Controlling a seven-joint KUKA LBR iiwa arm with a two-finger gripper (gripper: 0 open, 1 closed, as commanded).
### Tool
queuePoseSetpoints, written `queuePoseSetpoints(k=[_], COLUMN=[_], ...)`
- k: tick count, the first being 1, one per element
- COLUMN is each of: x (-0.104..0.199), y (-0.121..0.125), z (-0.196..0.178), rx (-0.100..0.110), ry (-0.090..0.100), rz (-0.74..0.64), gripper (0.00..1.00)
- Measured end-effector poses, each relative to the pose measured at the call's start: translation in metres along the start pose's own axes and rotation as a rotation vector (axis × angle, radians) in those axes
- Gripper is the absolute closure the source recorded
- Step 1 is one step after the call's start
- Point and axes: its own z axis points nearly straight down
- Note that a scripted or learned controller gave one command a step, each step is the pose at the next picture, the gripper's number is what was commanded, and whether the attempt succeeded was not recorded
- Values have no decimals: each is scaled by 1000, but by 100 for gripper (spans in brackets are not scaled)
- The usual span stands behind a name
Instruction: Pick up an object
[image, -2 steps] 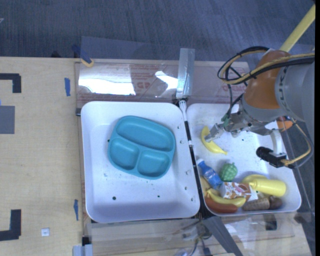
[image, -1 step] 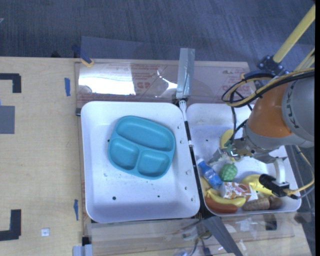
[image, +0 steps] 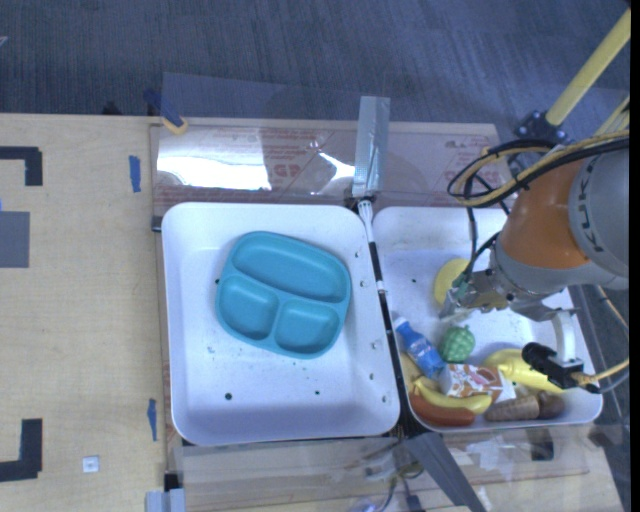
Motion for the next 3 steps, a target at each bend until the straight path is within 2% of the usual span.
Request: queuePoseSetpoints(k=[1, 2, 3], x=[0, 6, 6], y=[0, -55, -54], z=[1, 11, 0], rx=[1, 4, -1], ry=[0, 2, 1], rz=[0, -86, -85], gripper=[0, 0, 100])
